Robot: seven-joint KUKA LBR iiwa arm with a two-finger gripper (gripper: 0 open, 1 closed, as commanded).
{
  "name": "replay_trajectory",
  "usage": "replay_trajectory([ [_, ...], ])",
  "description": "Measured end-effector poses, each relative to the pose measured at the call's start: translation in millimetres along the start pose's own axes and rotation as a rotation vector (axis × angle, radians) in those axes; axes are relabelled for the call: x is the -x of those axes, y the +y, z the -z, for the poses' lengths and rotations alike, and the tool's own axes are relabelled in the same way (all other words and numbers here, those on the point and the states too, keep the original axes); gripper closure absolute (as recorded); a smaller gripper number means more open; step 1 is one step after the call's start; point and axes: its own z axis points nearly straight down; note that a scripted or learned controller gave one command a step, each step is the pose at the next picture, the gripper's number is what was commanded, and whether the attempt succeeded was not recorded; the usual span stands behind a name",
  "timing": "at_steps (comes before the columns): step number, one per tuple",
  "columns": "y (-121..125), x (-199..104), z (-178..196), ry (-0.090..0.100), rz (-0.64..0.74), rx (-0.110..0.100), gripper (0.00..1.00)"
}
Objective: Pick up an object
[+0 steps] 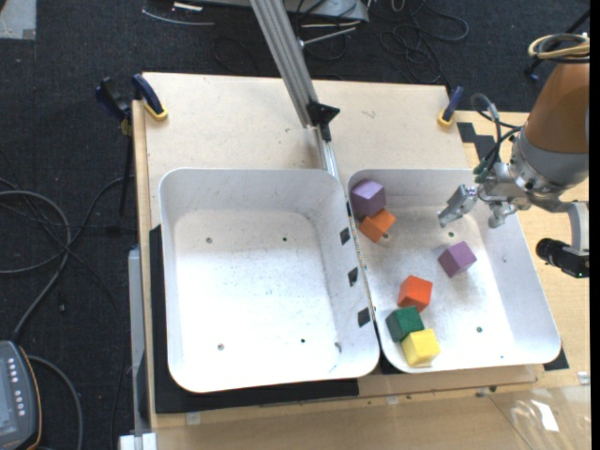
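Overhead, the arm (561, 120) reaches leftward, its jaws (478, 206) spread and holding nothing above the right bin (525, 279)

Light: bright, even, overhead; no hard-edged shadows.
Shadows: soft, short, beneath the small coloured cubes (415, 292) in the right shallow white bin (525, 289).
Glare: mild washout on left shallow white bin (187, 251) floor.
Focus: slightly soft overall; grainy.
Edges: dark carpet (66, 139) underexposed.

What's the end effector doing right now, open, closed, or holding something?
End effector: holding nothing visible, poised above the right white plastic bin; open or closed cannot be told.
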Motion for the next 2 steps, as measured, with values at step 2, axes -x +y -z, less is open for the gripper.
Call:
replay_trajectory([
  [2,3.6,21.4,15.5,0.001,-0.002,-0.006,0.00],
])
